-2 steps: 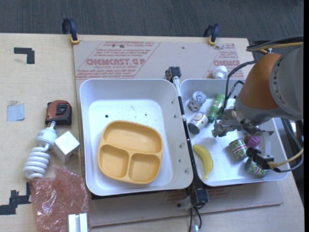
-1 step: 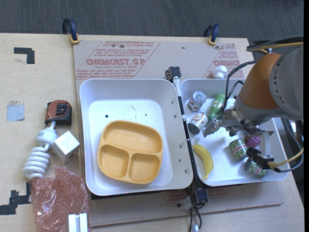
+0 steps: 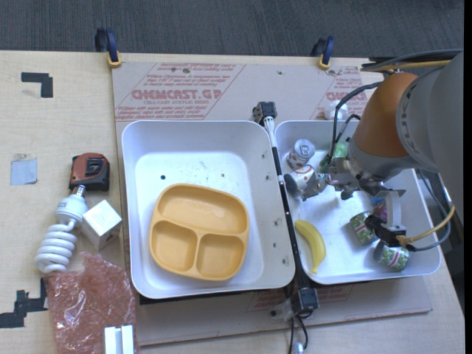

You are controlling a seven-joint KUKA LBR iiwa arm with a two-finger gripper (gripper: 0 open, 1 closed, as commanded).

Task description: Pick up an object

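1. The gripper (image 3: 318,183) sits low in the right bin (image 3: 335,268). How far the claw is spread, or whether it grips anything, I cannot tell.
2. A small can (image 3: 302,152) lies just at its 11 o'clock: probably stiff, light and slippery, best pinched across its sides.
3. At 6 o'clock a banana (image 3: 313,243) rests near the front wall; it is likely soft and bruises easily, so take it mid-length.
4. At 9 o'clock, the left bin (image 3: 140,198) holds a yellow divided tray (image 3: 198,231).
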